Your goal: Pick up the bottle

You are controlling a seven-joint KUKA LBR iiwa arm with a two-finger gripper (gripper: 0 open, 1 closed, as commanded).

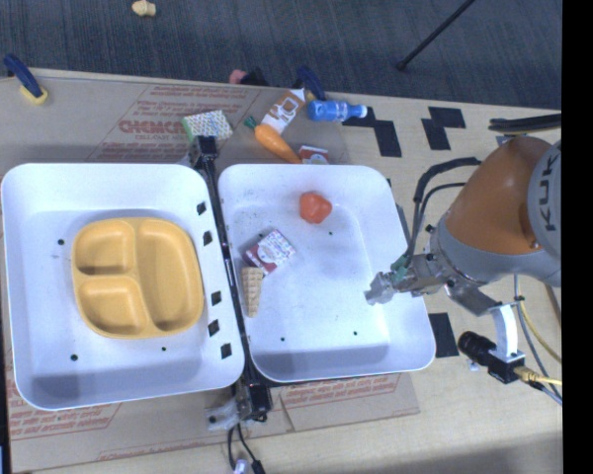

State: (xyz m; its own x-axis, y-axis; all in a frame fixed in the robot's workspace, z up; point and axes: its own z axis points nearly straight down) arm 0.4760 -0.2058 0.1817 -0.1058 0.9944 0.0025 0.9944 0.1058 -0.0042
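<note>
The arm's gripper hung low over the right bin's right side, nothing between its fingers; whether they stood apart or together I couldn't tell. The bottle, small and blue with a pale cap end, lay on its side outside the bins, on the cardboard just beyond the right bin's far rim. The approach seemed barely begun. Next it would need to lift and travel far, over that rim.

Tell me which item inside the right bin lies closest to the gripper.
The red piece near the bin's far wall. It sits nearer the gripper than the small packet and the cone, both by the left wall.
</note>
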